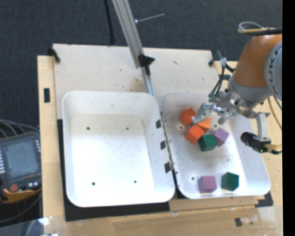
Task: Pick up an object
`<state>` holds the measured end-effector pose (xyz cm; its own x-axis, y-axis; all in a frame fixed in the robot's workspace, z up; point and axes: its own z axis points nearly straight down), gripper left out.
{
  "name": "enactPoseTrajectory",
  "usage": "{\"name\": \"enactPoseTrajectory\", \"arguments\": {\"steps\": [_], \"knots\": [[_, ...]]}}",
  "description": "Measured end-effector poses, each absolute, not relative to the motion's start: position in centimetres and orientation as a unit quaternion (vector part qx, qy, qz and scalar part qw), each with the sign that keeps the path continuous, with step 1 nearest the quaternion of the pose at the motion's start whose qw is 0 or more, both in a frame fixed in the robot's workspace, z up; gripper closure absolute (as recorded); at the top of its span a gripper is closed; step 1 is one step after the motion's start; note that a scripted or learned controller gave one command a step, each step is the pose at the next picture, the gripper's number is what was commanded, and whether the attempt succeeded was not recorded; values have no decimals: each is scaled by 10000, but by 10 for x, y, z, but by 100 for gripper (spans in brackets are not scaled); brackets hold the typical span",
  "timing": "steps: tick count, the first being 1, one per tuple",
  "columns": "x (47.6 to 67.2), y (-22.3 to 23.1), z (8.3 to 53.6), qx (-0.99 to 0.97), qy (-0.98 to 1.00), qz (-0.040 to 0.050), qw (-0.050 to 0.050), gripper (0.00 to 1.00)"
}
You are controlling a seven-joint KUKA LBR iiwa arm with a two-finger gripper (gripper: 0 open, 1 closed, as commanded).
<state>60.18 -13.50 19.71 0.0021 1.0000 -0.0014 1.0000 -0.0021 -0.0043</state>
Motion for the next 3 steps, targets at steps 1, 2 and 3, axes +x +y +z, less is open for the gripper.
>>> {"name": "enactPoseTrajectory", "arguments": {"steps": [1,2,3], "knots": [[598,-141,154,-7078,-7064,18,6,0],[600,-141,168,-7098,-7044,-13,-21,100],[610,-147,227,-7063,-7079,-19,-36,100]]}}
